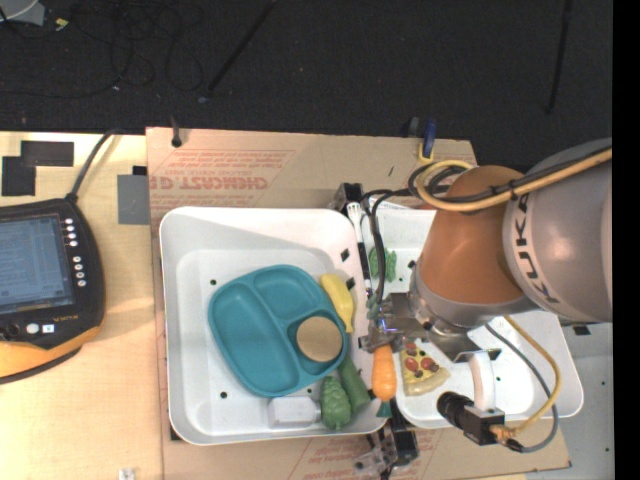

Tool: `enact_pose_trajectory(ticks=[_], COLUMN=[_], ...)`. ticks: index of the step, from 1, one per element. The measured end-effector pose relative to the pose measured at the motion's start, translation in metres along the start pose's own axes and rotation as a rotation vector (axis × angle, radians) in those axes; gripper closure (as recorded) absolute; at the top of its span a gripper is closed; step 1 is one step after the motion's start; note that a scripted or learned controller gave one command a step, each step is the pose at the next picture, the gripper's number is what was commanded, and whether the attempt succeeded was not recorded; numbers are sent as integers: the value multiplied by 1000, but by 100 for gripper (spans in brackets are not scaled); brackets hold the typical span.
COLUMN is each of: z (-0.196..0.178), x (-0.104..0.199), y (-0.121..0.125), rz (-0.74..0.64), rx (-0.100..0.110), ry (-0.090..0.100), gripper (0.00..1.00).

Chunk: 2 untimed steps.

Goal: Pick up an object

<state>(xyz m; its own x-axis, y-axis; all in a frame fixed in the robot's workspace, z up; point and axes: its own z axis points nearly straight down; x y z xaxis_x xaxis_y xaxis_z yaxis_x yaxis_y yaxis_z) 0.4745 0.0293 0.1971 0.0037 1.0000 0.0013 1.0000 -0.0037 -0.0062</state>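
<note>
From my console I see the white bins (190, 268) as smooth, glossy plastic, the teal plate (255, 333) as matt plastic, and the sheet (230, 173) beneath as dull printed cardboard on pale wood.

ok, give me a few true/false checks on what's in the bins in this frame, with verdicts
1. A teal divided plate lies in the left bin. True.
2. A round brown disc sits in one compartment of the plate. True.
3. The pizza slice toy lies on the plate. False: it lies in the right bin, below the arm.
4. The carrot is at the far left edge of the left bin. False: it lies at the divide between the two bins.
5. A yellow banana rests by the plate's right rim. True.
6. The tablet sits inside a bin. False: it sits on the bench, left of the bins.
</note>
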Motion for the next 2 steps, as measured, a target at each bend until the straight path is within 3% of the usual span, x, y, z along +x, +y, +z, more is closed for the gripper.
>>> enact_pose_trajectory(ticks=[1,2], z=[11,-18], x=[27,69], y=[0,60], rz=[-5,-7], rx=[2,-8], ry=[0,0], gripper=[100,100])
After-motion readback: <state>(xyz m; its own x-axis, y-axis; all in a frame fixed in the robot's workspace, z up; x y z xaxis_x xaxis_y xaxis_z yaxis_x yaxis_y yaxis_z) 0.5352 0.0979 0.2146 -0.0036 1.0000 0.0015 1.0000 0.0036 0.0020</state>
